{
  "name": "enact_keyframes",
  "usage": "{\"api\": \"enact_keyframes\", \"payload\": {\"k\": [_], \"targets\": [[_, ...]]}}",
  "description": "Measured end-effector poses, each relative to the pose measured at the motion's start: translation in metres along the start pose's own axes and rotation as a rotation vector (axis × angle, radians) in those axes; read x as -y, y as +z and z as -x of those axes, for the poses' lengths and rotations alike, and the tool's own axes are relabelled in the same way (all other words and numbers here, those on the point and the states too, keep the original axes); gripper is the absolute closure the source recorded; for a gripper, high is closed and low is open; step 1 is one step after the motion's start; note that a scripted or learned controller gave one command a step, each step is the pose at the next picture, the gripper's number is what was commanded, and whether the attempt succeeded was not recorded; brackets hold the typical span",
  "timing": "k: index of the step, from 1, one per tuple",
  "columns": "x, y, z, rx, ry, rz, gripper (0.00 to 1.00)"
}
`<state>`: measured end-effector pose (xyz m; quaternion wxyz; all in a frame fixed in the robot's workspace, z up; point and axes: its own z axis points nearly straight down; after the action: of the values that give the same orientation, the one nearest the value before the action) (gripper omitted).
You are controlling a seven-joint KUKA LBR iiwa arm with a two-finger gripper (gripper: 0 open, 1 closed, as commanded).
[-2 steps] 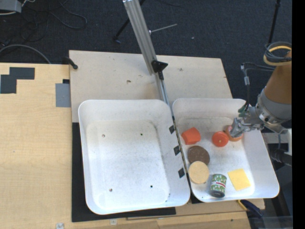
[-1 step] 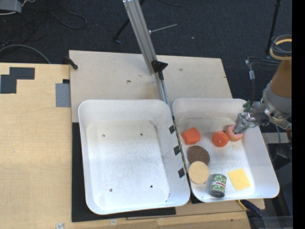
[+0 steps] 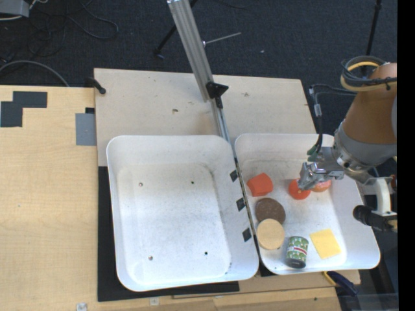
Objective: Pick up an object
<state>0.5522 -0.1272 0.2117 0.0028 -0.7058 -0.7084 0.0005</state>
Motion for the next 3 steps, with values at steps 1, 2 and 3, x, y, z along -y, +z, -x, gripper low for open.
{"api": "enact_keyframes", "payload": {"k": [1,2,3], "targets": [[0.006,-0.012,-0.047,0.000,0.000,0.002,1.00],[0.016,-0.008,-0.108,0.000,-0.001,-0.001,1.00],[0.022,-0.004,-0.155,0.001,0.000,-0.001,1.00]]}}
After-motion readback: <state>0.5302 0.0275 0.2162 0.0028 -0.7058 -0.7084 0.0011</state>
